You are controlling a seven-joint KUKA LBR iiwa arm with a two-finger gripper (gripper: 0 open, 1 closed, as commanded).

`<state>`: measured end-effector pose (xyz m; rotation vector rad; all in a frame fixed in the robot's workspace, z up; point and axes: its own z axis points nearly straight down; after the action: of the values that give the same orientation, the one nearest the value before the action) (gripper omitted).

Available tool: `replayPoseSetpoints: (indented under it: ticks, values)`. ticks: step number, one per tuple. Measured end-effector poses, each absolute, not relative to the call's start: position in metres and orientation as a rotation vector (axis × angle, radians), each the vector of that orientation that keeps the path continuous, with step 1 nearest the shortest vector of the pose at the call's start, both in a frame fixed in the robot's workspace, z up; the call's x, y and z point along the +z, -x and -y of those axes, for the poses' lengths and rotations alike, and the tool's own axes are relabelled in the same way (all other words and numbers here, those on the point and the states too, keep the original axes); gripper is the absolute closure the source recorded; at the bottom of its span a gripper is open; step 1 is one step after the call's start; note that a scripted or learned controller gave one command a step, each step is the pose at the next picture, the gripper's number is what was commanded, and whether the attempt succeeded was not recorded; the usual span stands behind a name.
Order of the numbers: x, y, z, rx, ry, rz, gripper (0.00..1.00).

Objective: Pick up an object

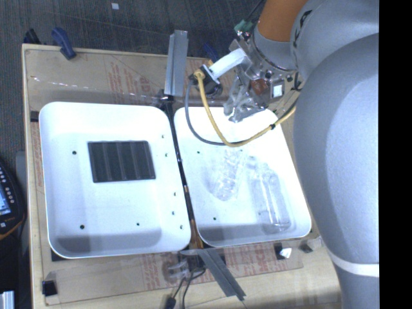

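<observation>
A pale wooden surface (96, 76) with faint red printing stands on dark grey carpet (129, 8), which runs along the top of the camera view. Blue clamps (64, 44) grip its far left edge. A grey metal bar (176, 63) stands at the far side of the surface and another (222, 279) lies at the near edge. Light falls evenly from above, with soft shadows. A dark device with a lit screen (5, 201) sits at the left edge.
</observation>
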<state>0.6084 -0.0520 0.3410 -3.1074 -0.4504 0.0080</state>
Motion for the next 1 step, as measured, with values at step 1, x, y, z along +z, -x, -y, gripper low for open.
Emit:
replayPoseSetpoints:
  ticks: [1]
  values:
    - [0.4005,-0.6216,0.1137,0.0,3.013,0.887,1.0]
